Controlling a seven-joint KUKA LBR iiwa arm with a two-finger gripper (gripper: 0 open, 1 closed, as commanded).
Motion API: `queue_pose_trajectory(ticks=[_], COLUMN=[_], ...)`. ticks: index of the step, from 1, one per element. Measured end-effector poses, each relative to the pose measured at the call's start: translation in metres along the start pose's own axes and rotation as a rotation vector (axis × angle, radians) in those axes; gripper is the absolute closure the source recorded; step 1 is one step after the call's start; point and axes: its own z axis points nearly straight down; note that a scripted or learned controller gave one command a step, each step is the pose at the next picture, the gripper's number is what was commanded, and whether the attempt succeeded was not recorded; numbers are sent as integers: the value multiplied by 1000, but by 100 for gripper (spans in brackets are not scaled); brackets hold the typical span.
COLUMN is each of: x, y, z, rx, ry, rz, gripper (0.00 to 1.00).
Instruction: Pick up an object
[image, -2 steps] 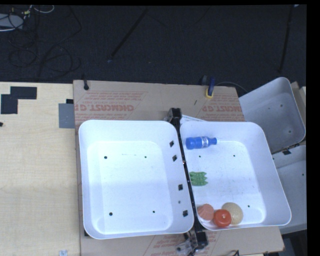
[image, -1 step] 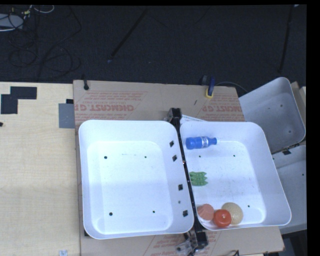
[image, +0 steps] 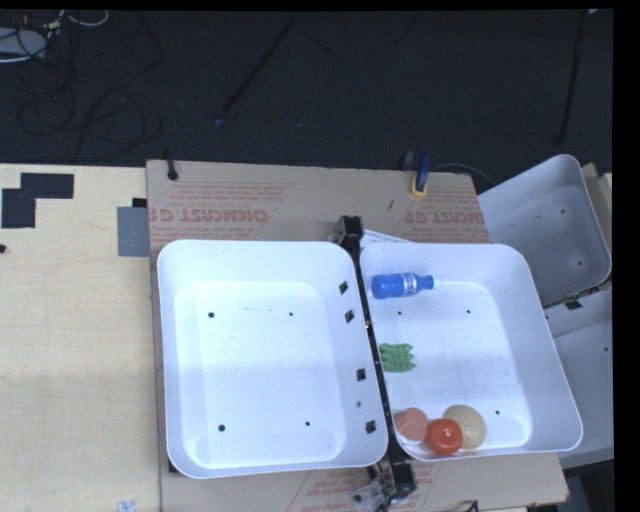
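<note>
Apparently the task is only beginning, because every object is lying inside the right bin (image: 545, 330) and nothing is being lifted. A blue bottle (image: 400, 286) is lying on its side near the far edge of this bin, with its cap pointing to the right. A small green object (image: 397, 357) is resting near the middle, close to the wall that the two bins are sharing. At the near corner three round things are sitting together: a pink ball (image: 408, 422), a red ball (image: 444, 435) and a beige ball (image: 468, 423), and they seem to be touching one another. The left bin (image: 165, 350) is standing just beside, on the same cardboard sheet (image: 300, 205).

About the gripper, I cannot tell how far it is open or whether it is having hold of anything.

So, in my judgement, all the work is waiting: choosing one object, coming down over it, closing on it and raising it. The bottle and the green object are lying apart from the others, so they are probably offering an easier grasp. The three balls are crowding in the corner against the rim, and a grasp there is likely risking a slip or a push.
</note>
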Motion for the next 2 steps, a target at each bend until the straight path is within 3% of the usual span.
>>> queue_pose_trajectory(ticks=[2], x=[0], y=[0], z=[50], rx=[1], ry=[1], rz=[1], gripper=[100])
